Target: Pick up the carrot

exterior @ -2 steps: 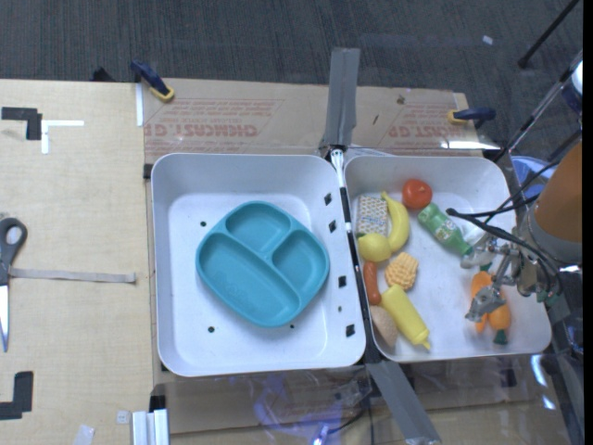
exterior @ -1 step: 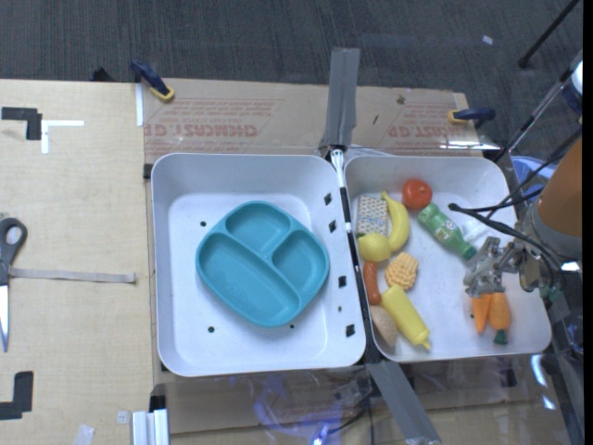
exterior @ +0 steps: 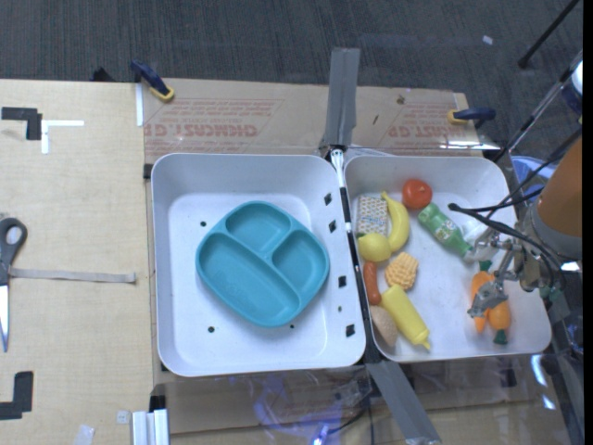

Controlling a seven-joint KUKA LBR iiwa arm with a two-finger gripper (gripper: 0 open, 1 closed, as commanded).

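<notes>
The carrot [exterior: 498, 316] is orange with a green stub at its near end. It lies in the near right corner of the right bin [exterior: 435, 350]. My gripper [exterior: 490, 292] reaches in from the right and sits directly over the carrot's upper half, with orange showing on both sides of the metal tip. The grey arm and its cables hide the bin's right wall.
The right bin also holds a tomato [exterior: 417, 194], banana [exterior: 397, 222], green bottle [exterior: 442, 230], lemon [exterior: 374, 247], waffle-like piece [exterior: 401, 271], sausage [exterior: 372, 283] and yellow bottle [exterior: 408, 315]. A blue divided plate [exterior: 263, 263] lies in the left bin. Scissors [exterior: 7, 248] lie far left.
</notes>
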